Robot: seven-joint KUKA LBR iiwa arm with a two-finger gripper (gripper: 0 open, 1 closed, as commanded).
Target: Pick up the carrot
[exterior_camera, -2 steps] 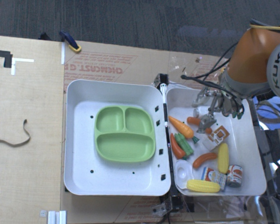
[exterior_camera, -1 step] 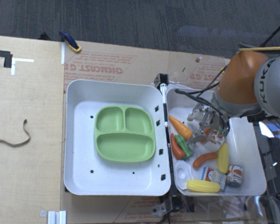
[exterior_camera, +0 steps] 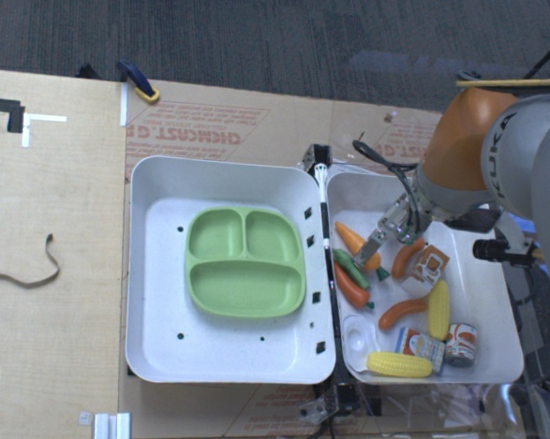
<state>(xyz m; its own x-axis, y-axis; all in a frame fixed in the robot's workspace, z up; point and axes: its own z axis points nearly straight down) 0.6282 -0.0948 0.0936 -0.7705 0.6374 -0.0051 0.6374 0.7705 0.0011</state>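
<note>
1. Jaws could not be read from the camera view: the gripper pointed down and to the left, its tips lost against the toys below, so whether it was open, shut, or had hold of anything could not be told.
2. From that same view, the gripper hung over the upper left part of the right bin, at the end of the grey arm reaching in from the right.
3. One carrot lay near the right bin's left wall, towards its far edge, orange with its tip pointing up and left, just beside the gripper's tips, perhaps touching them.
4. A second carrot lay just below it along the same wall, and a green bean lay between them.
5. Near the bin's middle sat a sausage, a yellow corn cob and a small carton; another corn cob and a can lay by the near edge.
6. The left bin held a green divided plate.
7. Crowding looked like the main risk: the gripper might close on the bean with the carrot, or pinch the tapered end and let it slip out.
8. Pressing the carrot against the wall could also roll it aside.
</note>
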